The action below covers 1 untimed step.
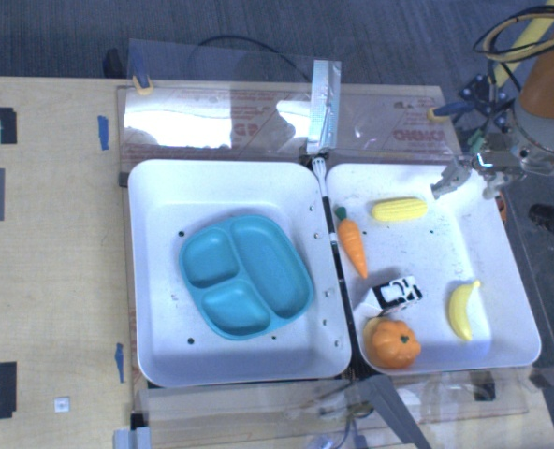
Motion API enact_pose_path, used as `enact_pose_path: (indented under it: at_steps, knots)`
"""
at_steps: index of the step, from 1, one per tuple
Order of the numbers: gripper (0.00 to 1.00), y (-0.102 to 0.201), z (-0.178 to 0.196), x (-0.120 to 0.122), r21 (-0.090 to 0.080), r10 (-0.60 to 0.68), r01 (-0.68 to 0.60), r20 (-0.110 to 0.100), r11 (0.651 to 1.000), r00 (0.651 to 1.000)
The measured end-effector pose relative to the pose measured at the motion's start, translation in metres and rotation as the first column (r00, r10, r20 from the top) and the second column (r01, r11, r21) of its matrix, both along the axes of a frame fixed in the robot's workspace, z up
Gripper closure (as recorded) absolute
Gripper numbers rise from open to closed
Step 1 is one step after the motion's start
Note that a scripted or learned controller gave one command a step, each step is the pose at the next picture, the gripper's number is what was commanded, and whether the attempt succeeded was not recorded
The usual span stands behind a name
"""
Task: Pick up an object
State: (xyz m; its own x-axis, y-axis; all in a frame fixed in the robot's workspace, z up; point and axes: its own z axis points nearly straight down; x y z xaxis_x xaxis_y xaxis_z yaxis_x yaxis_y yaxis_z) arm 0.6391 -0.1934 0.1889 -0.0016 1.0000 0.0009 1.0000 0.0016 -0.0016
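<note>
With its 2 fingers apart and holding nothing, the gripper (468,179) hovers just right of the yellow plastic corn cob (399,210), apparently approaching, needing next to descend over it.

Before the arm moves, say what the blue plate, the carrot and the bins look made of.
Blue plate: likely moulded plastic, matte, of one even colour, with soft rounded dividers between three sections.
Carrot: probably toy plastic; uniform orange with a slight sheen and a smooth taper.
Bins: seemingly thin formed white plastic, semi-gloss, with rounded corners and light glare along the rims.
</note>
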Motion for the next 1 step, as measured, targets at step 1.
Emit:
enact_pose_path:
  at_steps: [1]
  knots:
    - [0.00, 0.0328, -0.0593, -0.0680, 0.002, 0.152, -0.152, -0.003, 0.988, 0.988]
